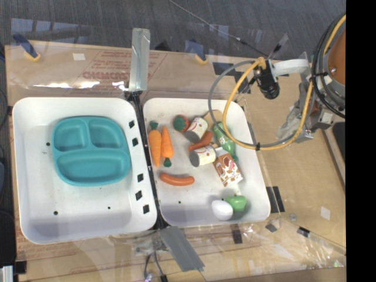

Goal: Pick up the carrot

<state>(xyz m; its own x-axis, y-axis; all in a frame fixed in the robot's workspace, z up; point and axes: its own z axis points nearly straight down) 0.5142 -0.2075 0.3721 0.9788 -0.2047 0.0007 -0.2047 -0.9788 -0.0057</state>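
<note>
A: Where's the carrot?

B: In the right bin, against its left wall, with a smaller carrot touching its right side.

A: Which way does it lie?

B: Long axis up and down the view, green top far, tip near.

A: How will it handle?

B: Probably a light, stiff, smooth toy. Take it across the thick middle, though the wall crowds one finger.

A: And the gripper?

B: Its state can't be told.
</note>
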